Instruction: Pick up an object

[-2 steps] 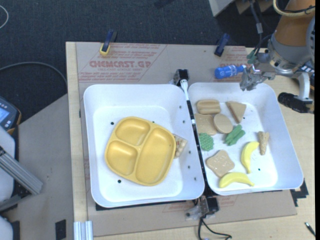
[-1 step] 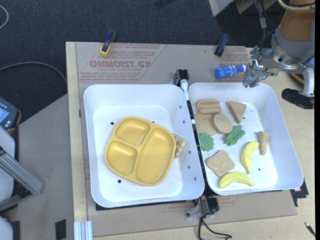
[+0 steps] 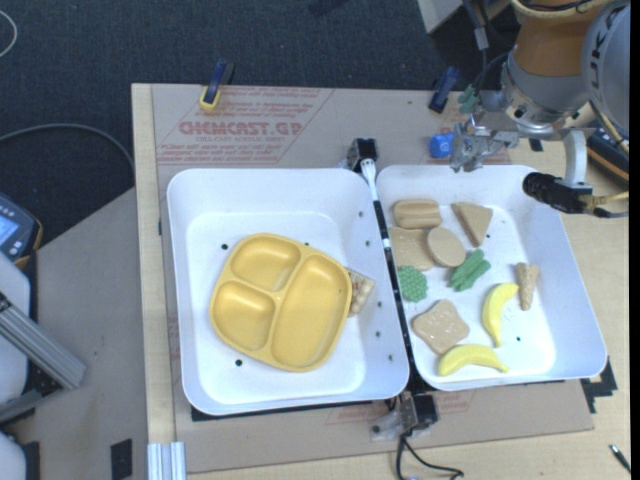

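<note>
End effector [image 3: 470, 151] hovers past right bin [image 3: 575, 298] far rim, jaw state unreadable; toy food sits clustered in that bin, so target the isolated banana [image 3: 497, 311] and descend vertically, centred.

The arm [image 3: 575, 28] is cut off by the top and right edges. Its claw [image 3: 472, 153], at the right bin's far rim, is too small and blurred to read. A pale item [image 3: 360, 290] lies partly hidden under the yellow divided plate [image 3: 280, 301]. The bench's near right corner [image 3: 600, 378] is hidden beneath the right bin [image 3: 570, 348].
</note>
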### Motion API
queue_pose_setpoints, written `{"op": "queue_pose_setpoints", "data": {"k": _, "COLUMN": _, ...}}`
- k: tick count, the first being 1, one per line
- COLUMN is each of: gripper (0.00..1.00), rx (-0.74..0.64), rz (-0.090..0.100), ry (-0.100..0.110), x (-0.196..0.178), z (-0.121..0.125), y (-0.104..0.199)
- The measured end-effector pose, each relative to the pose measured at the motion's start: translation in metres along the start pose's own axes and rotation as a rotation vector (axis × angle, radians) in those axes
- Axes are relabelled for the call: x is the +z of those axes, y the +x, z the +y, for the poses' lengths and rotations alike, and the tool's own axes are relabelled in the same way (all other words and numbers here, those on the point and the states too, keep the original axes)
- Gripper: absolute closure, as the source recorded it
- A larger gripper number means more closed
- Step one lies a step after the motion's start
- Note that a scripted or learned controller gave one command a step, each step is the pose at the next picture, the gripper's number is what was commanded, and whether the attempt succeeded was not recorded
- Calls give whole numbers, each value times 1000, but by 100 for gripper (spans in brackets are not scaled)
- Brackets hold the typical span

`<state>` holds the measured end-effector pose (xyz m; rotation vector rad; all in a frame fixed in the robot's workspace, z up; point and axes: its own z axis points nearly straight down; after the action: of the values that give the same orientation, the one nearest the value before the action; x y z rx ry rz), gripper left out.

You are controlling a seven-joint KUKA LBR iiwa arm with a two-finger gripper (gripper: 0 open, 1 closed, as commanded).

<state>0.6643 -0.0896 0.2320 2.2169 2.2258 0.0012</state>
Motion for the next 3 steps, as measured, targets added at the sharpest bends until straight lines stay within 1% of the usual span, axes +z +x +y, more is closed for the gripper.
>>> {"op": "queue_pose_setpoints", "data": {"k": 1, "gripper": 100, "rx": 1, "rz": 1, "ry": 3, "x": 5, "z": -7, "y": 42}}
{"op": "queue_pose_setpoints", "data": {"k": 2, "gripper": 100, "rx": 2, "rz": 0, "ry": 4, "x": 16, "z": -16, "y": 75}}
{"op": "queue_pose_setpoints", "data": {"k": 3, "gripper": 100, "rx": 3, "rz": -1, "ry": -2, "x": 11, "z": -9, "y": 75}}
